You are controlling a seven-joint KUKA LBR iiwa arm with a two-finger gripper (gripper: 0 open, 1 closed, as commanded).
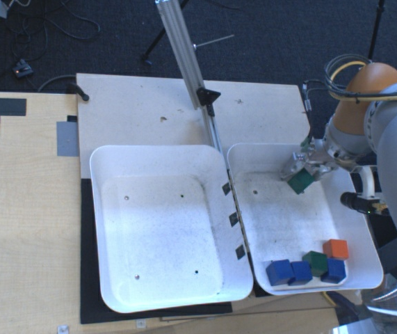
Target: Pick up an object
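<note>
On the pale tabletop [135, 110], the left shallow white plastic bin [115, 160] sits beside the right shallow white plastic bin [354, 273], their inner rims touching along a line of small black clips. A ribbed silver metal rail [182, 51] slants from the far side down to where the two bins meet. In the right bin's near right corner lies a tight cluster of small cubes: a blue block [279, 271], a second blue block [300, 272] touching it, a dark green block [316, 260], a third blue block [334, 270] and an orange block [336, 248] just beyond. Over that bin's far right part, the grey arm's pincer [304, 172] grips a small green block [300, 182] between its fingers, lifted clear of the bin floor.
</note>
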